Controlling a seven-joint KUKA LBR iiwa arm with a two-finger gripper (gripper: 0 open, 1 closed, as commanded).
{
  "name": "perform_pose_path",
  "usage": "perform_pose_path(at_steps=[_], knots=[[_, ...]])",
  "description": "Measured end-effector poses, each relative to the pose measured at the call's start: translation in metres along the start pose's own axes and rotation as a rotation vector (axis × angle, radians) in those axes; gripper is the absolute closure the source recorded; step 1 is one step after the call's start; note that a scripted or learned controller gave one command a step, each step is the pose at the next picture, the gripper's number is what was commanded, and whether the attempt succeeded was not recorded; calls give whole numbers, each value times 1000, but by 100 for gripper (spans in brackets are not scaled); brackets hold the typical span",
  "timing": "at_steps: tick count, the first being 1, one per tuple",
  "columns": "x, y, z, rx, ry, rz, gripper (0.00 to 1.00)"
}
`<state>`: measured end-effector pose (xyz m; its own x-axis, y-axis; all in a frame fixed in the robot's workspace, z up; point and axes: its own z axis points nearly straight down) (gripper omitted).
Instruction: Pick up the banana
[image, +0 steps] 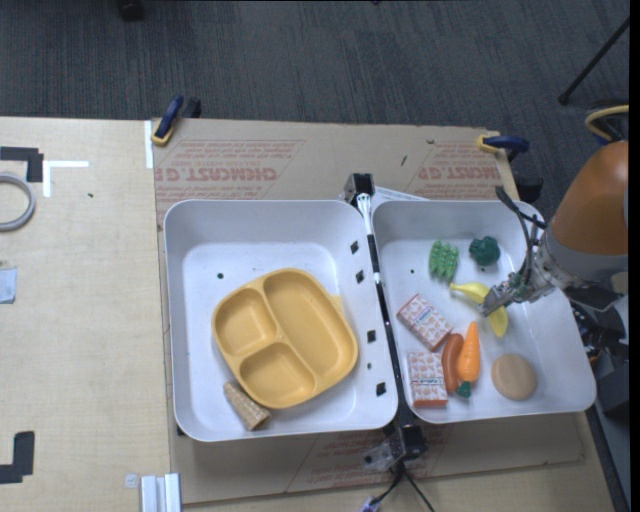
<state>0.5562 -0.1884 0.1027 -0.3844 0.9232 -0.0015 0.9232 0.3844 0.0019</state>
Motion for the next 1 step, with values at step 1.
perform_pose_path(at_steps=[1], knots=[[66,-6,-67,1,1,-269,100]])
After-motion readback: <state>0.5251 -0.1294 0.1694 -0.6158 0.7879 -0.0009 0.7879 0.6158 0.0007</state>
